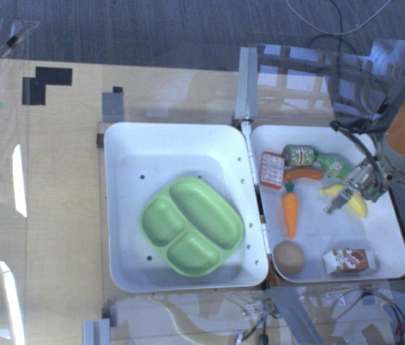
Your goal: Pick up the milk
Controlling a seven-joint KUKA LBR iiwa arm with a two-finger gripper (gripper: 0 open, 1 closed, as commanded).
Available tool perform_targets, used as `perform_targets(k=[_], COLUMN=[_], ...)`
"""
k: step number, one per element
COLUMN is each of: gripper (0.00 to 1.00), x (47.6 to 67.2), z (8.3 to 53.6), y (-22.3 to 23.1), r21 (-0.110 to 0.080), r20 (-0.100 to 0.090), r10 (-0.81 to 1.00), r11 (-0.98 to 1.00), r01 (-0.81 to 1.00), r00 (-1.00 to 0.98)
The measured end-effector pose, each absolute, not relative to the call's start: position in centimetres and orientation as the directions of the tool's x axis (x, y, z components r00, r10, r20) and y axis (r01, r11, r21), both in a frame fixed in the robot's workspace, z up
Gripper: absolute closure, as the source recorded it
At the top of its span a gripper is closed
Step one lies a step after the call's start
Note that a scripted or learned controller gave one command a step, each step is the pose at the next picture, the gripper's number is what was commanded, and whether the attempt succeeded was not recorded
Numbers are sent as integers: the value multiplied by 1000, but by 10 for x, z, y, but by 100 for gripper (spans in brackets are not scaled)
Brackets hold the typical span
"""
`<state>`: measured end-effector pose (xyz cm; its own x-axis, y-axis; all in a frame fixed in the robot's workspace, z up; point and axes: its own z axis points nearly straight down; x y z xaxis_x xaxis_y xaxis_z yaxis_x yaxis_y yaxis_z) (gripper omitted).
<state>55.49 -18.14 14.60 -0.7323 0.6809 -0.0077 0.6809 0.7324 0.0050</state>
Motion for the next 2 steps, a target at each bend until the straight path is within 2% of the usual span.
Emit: perform_targets(k=[1,2], gripper=[0,0], x=[579,508], z=[177,175], y=[-161,-206], r21=[5,2], r20=[-8,-6], r10=[687,545], r11=[727,839], r01=[687,545], r00=[-727,-839])
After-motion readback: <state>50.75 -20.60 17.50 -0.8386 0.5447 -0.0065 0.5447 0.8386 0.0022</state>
